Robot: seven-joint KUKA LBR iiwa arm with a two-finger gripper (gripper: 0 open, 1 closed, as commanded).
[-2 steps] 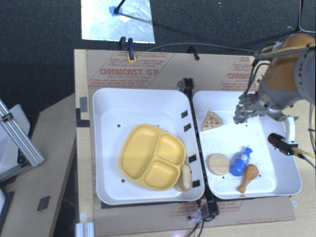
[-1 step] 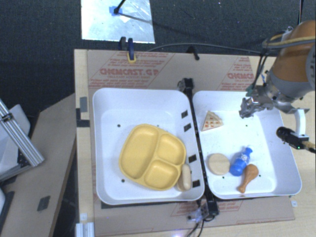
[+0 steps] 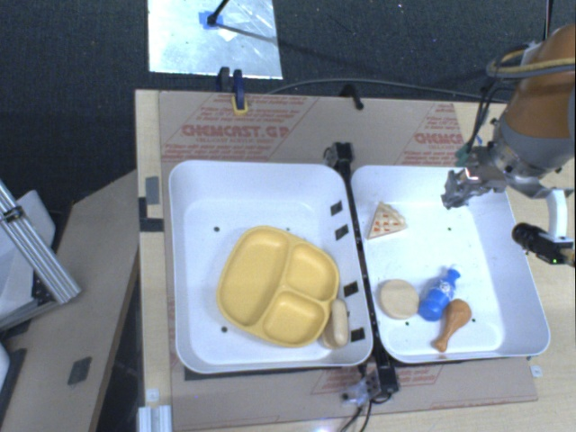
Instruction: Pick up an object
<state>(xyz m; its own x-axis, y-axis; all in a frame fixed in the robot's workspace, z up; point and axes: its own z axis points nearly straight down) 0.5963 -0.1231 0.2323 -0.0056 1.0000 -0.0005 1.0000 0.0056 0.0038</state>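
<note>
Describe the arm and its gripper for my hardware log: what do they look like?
The arm is a thick, rounded grey body with a broad orange band above the wrist, and thin cables loop around that band. The gripper is a small, dark metallic assembly, too blurred for finer detail.

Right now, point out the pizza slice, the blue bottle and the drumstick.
pizza slice (image 3: 386, 221), camera view, middle of its topping.
blue bottle (image 3: 437, 297), camera view, middle of its body.
drumstick (image 3: 453, 321), camera view, its meaty upper end.

Grey arm (image 3: 531, 147) with orange band (image 3: 544, 84) and dark cables.
</note>
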